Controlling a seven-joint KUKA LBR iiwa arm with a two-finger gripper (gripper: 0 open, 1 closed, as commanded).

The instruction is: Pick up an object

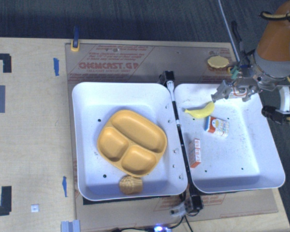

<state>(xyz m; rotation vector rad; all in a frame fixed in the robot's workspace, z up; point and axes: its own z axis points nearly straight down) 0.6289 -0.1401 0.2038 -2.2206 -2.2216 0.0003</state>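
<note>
Bench layout first, going from the left: the left bin (82,129) has a big yellow divided tray (131,141) sitting in the middle of it, tilted a bit on the diagonal, and a small tan walnut-looking thing (130,184) right at the tray's near edge, touching or as good as. Cross the divider and you get the right bin (261,168), which is where your options are. There's a small red and white packet (195,152) lying close to the divider, a little carton (217,126) with orange and blue print further in, and a banana (200,111) up near the far left corner of that bin. The banana is the one I'd call the target, going by where the arm is parked. Your gripper (232,91) hangs over the far edge of the right bin, and the banana lies just to its left and a touch nearer the camera, close but not between the fingers. Its long axis runs roughly left to right with the right end kicked up toward the gripper, so you'd want the fingers closing across that line, not along it. As for the fingers themselves, honestly I cannot tell whether they're spread or pinched from this angle; the wrist hardware is a grey jumble. Nothing's in hand that I can see. The carton is just beside the banana's right end, so a sloppy descent could nudge it.
</note>
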